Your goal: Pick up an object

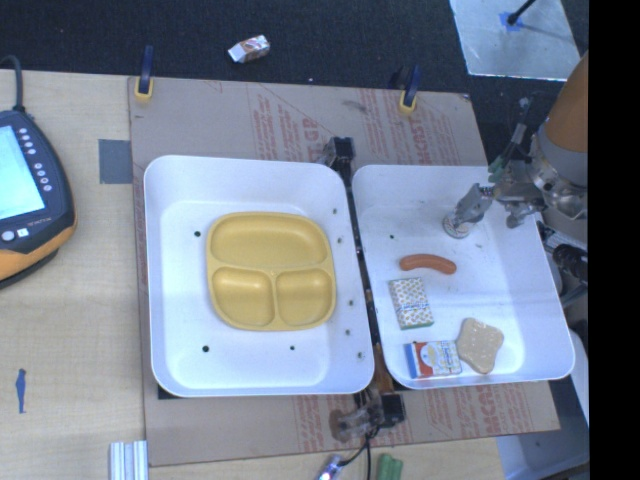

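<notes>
In the right bin [530, 268] lie an orange-brown sausage [428, 263], a small green-patterned packet [411, 302], a red, white and blue carton [433, 358] and a tan slice of bread [480, 345]. My gripper [488, 217] hangs over the bin's far right part, above and to the right of the sausage. It is open with nothing between its fingers. One grey fingertip [459, 222] points down toward the bin floor, just beyond the sausage.
The left bin [170, 298] holds a yellow divided plate [270, 270]. A teach pendant [25, 193] lies on the bench at far left. Clamps [145, 78] pin the cardboard sheet under the bins. A crumpled wrapper [249, 48] lies on the dark floor beyond.
</notes>
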{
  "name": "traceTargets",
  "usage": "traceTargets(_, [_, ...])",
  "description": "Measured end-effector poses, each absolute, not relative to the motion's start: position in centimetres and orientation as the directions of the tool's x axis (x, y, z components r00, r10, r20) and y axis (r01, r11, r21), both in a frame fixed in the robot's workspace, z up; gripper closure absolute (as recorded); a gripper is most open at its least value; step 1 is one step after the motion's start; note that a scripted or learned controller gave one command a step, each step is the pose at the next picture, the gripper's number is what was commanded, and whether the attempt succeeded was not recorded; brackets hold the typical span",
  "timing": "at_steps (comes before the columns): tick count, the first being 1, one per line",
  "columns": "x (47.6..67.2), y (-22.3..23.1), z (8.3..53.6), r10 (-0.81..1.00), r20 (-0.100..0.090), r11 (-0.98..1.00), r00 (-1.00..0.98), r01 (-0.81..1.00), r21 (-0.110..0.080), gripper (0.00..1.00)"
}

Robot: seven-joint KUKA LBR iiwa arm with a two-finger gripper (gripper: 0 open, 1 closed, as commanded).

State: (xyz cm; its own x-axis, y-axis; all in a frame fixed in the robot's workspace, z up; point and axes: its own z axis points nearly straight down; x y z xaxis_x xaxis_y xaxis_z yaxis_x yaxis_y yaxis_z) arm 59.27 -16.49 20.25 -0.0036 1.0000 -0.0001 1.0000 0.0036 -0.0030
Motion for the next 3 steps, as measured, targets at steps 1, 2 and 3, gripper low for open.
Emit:
traceTargets(1, [57.2,-11.4,11.0,1.0,-0.001,0.006,-0.006,1.0,-0.005,0.0])
traceTargets(2, [58.4,-10.3,9.2,1.0,-0.002,0.007,-0.007,1.0,-0.002,0.0])
traceTargets(3, [58.4,-10.5,10.2,1.0,-0.004,0.008,-0.008,1.0,-0.001,1.0])
